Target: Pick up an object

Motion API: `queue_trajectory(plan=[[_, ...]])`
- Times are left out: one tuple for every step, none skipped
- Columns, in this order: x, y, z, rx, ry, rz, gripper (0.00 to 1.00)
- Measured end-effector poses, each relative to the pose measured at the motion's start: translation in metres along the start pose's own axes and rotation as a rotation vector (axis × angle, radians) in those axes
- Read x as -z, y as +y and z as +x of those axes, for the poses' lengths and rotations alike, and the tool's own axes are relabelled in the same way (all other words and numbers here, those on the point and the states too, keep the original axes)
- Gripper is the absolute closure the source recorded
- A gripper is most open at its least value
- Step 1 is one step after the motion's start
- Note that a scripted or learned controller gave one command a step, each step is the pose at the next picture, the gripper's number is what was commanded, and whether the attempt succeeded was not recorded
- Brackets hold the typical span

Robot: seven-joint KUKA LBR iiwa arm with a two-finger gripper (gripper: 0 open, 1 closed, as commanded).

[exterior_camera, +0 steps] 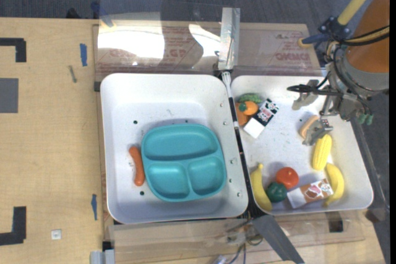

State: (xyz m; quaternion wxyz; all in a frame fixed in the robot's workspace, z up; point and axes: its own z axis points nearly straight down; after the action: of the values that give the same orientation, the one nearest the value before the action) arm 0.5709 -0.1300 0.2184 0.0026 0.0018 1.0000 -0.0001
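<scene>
**A:** Where is your gripper (320, 127) now?

**B:** It hangs over the right bin (365, 195), toward two o'clock in that bin. The arm (365, 40) comes in from your three o'clock side. Whether the fingers are apart or together, you cannot tell from this view; they are dark and small against the bin floor.

**A:** What lies under it?

**B:** A tan piece (307, 127), perhaps a bread roll, just at nine o'clock of the gripper. The corn (321, 151) lies at six o'clock of it, very near. You cannot tell if either is touched.

**A:** And the rest of that bin?

**B:** At the bin's six o'clock you have a tomato (287, 177) on a green item (276, 193), with one banana (259, 187) at its nine o'clock, a red box (314, 191) beside it, and another banana (335, 180) at four o'clock. At eleven o'clock sit a carrot (247, 107) with green leaves, a black-and-white carton (267, 111) and a white block (254, 129).

**A:** The left bin (117, 102)?

**B:** A teal tray (182, 161) in the middle, and a sausage (137, 165) touching its nine o'clock edge.
</scene>
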Motion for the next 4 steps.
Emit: queue_trajectory(plan=[[-0.118,-0.033,-0.002,0.206,-0.007,0.002,0.0],[-0.129,-0.084,0.047,0.103,-0.005,0.003,0.0],[-0.129,-0.028,0.035,0.117,-0.007,0.001,0.0],[-0.115,-0.028,0.031,0.118,-0.022,0.004,1.0]])
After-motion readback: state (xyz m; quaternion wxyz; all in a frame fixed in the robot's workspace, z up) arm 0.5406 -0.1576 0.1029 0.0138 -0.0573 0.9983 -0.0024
